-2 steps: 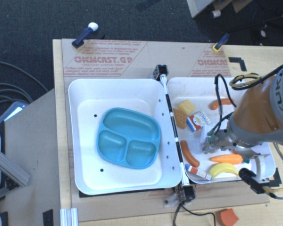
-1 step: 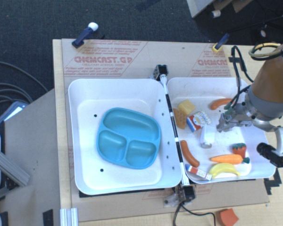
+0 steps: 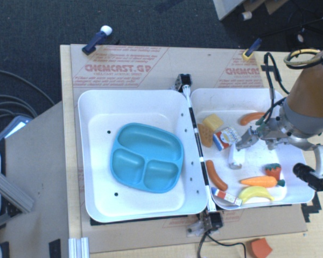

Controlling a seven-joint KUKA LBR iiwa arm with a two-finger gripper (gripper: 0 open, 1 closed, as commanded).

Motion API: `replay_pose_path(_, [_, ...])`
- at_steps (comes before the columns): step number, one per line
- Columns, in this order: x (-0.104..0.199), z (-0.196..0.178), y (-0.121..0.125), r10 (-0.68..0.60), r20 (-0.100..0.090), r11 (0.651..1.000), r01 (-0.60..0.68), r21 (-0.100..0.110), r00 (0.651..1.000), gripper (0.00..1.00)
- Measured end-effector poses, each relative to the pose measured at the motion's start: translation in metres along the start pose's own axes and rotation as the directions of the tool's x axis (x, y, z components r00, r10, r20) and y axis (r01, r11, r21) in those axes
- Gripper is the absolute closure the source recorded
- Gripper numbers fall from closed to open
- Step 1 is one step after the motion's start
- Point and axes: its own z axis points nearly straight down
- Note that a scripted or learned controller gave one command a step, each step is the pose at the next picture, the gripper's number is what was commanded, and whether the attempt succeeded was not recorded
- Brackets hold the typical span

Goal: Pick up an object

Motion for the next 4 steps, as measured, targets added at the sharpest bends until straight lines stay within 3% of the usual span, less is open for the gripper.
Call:
replay_pose_path(1, [-0.022, 0.09, -0.014, 0.0, -0.002, 1.0, 0.0, 0.002, 1.0, 0.0])
replay_pose_path(2, [0.03, 0.09, -0.031, -0.001, -0.002, 1.0, 0.001, 0.003, 1.0, 0.0])
replay_pose_path(3, [0.029, 0.08, -0.03, 0.001, -0.001, 1.0, -0.001, 0.001, 1.0, 1.0])
replay_pose_path(4, [0.029, 0.08, -0.031, 0.001, -0.002, 1.0, -0.001, 0.002, 1.0, 0.0])
